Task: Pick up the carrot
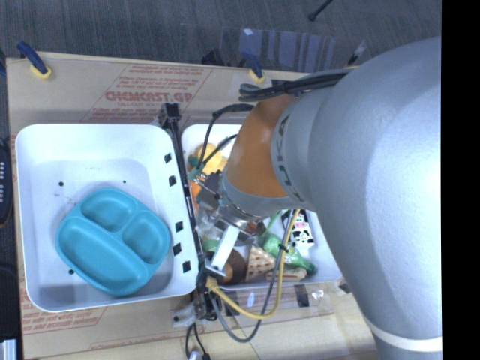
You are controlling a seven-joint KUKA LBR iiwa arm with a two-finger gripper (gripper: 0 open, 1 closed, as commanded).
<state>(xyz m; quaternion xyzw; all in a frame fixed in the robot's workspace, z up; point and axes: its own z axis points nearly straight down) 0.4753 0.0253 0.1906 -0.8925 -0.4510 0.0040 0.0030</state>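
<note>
The arm reaches down into the right bin (pixel 191 135) and covers most of it. My gripper (pixel 215 229) hangs low near that bin's left wall. An orange piece (pixel 196 191), which may be the carrot, shows just left of the gripper against the wall; most of it is hidden by the wrist. A yellow item (pixel 208 157) lies beyond it toward the bin's far end.
The left bin (pixel 45 145) holds a blue divided plate (pixel 112 238). At the near end of the right bin lie a green piece (pixel 271 242), a black-and-white toy (pixel 302 235) and a brown waffle-patterned item (pixel 259 263). A black divider (pixel 180 193) runs between the bins.
</note>
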